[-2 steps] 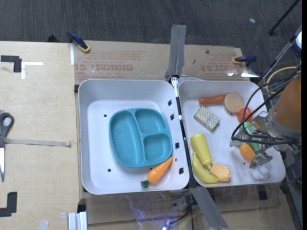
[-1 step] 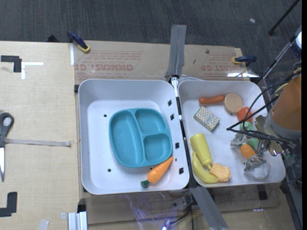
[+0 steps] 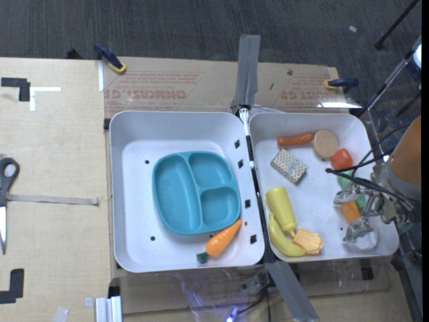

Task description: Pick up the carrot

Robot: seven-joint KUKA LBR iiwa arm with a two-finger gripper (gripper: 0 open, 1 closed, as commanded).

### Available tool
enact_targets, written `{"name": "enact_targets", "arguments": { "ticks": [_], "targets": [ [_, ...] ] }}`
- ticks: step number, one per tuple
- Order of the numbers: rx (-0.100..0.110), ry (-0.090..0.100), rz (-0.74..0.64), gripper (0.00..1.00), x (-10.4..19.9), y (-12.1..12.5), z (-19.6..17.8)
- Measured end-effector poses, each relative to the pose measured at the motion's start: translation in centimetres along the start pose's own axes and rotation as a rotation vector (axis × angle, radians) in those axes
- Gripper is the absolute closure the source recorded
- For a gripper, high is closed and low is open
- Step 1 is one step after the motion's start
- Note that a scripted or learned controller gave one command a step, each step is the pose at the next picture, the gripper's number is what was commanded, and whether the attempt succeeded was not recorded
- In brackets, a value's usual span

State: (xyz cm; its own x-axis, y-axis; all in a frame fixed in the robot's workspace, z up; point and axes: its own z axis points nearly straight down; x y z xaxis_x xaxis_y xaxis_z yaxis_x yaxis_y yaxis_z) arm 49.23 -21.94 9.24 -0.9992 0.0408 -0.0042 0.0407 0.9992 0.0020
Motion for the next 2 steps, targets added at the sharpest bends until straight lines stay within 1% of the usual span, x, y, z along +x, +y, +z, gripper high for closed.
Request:
{"name": "enact_targets", "arguments": {
  "ticks": [1, 2],
  "targets": [
    [0.001, -0.010, -0.004, 1.00, -0.4, 0.2, -1.1],
    [0.001, 0.000, 0.032, 1.00, -1.8, 7.9, 0.0]
  ]
}}
